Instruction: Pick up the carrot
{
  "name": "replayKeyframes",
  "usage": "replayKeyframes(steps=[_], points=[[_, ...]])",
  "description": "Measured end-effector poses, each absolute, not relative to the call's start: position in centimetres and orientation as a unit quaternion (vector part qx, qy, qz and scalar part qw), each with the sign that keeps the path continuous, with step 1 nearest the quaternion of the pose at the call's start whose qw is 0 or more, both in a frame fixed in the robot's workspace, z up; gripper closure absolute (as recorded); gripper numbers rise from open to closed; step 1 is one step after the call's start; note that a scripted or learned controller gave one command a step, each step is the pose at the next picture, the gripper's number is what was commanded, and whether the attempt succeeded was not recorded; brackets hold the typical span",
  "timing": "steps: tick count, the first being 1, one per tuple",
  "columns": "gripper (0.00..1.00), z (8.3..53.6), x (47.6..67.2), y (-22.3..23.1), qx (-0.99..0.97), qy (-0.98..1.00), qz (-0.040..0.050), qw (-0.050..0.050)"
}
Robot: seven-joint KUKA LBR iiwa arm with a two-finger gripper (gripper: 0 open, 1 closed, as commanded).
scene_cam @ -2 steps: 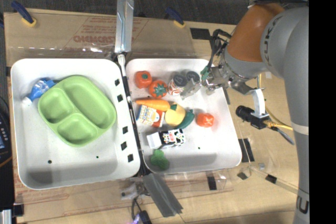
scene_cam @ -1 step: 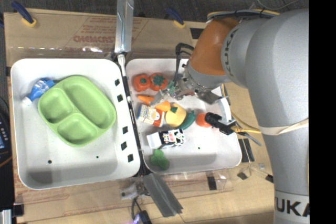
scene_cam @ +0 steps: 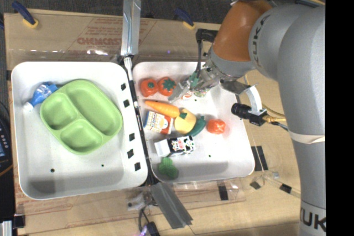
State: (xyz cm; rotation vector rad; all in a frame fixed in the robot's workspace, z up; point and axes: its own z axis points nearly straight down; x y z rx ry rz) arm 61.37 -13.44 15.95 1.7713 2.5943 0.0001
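Orange tapered toy carrot [scene_cam: 162, 108] lies unlifted in the right white bin [scene_cam: 235, 157]; the pincer [scene_cam: 197, 83] hovers nearby, grip state unclear.

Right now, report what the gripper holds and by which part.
Nothing visibly: the gripper hovers above the right bin; the carrot lies loose.

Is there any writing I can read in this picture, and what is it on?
"KU": large dark letters on the grey arm, cut off at the picture's edge.
Red print on the cardboard sheet: too faint to read.
Label on the small carton: too small to read.
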Motion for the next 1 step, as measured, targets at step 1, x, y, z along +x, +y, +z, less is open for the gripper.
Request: replayKeyframes(steps=[1], points=[[0.0,9.75,59.04,-12.58,0.585,0.811,0.0017,0.003]])
